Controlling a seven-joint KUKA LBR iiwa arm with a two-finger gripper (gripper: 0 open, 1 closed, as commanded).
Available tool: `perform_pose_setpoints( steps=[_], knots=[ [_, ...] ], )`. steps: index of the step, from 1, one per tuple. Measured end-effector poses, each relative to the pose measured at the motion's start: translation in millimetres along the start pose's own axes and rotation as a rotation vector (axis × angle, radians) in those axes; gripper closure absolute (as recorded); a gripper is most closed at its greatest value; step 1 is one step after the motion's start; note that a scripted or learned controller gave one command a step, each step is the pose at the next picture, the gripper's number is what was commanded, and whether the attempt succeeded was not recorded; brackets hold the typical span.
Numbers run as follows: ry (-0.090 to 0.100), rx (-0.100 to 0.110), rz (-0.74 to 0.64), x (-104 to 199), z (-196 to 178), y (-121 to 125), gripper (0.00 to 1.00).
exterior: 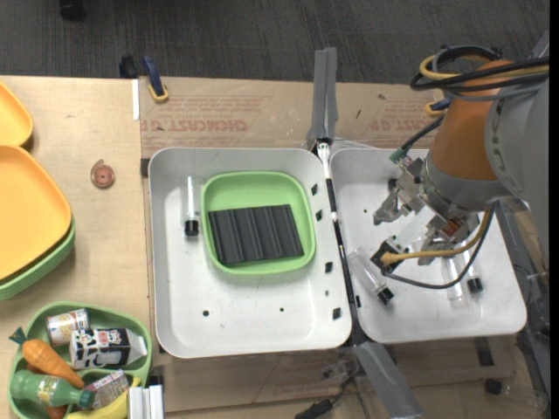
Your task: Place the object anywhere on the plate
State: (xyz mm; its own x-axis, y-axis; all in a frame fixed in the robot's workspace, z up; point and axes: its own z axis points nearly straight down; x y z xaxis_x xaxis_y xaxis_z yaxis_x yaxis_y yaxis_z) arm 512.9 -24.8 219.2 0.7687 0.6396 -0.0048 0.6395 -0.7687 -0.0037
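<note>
A green square plate (213, 201) lies in the left bin (253, 326), and a black ridged slab (254, 234) rests flat on it. Left of the plate lies a clear tube with a black cap (189, 204). My gripper (400, 209) hangs low over the middle of the right bin (419, 321), under the grey and orange wrist. Two more clear tubes with black caps lie in that bin, one (368, 276) below and left of the gripper, the other (460, 286) below and right of it. I see nothing between the gripper's tips.
On the bench at far left sit stacked yellow and green dishes (31, 221) and a green bowl (79, 365) of toy food and cans. A metal divider (325, 94) runs between the bins at the back.
</note>
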Motion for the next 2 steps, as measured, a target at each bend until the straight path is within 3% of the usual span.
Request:
perform_pose_setpoints(
  steps=[1, 2],
  knots=[
    [0.000, 0.000, 0.181, -36.9, 29.3, -12.2, 0.00],
    [0.002, -0.002, 0.437, -15.9, 9.4, -35.7, 0.00]
  ],
)
